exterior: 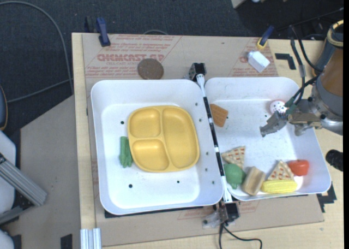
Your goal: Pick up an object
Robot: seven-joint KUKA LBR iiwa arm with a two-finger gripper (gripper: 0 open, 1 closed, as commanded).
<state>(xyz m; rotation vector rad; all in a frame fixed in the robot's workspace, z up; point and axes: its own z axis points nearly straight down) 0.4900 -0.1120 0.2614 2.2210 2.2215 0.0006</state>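
Reaching in from the right, the gripper (272, 128) hangs over the middle of the right bin (256, 90), with its dark fingers pointing left and down toward the bin floor; whether they are spread or closed cannot be told from this angle, and nothing is seen between them. The candidates for picking lie mostly along the near edge of that bin: a yellow corn cob (280, 187) at the front, a pizza-like wedge (281, 171) just behind it, a red tomato-like piece (298, 167) to its right, a tan bread-like block (253, 181) to its left, then a green leafy piece (234, 175) and another patterned wedge (234, 156) near the divider. An orange wedge (218, 114) rests farther back against the bin's left wall, well apart from the gripper, and a small pink-and-white ball (277, 107) sits just behind the gripper. The left bin (109, 133) holds a yellow compartment plate (162, 137) at its centre, with a green pea-pod-like piece (126, 152) lying just beside the plate's left edge. Both bins sit on a cardboard sheet (125, 51) bearing red print, where a brown disc (150, 69) lies behind the left bin and a white block (258, 60) lies behind the right one. Blue clamps (102, 31) grip the sheet's far edge.
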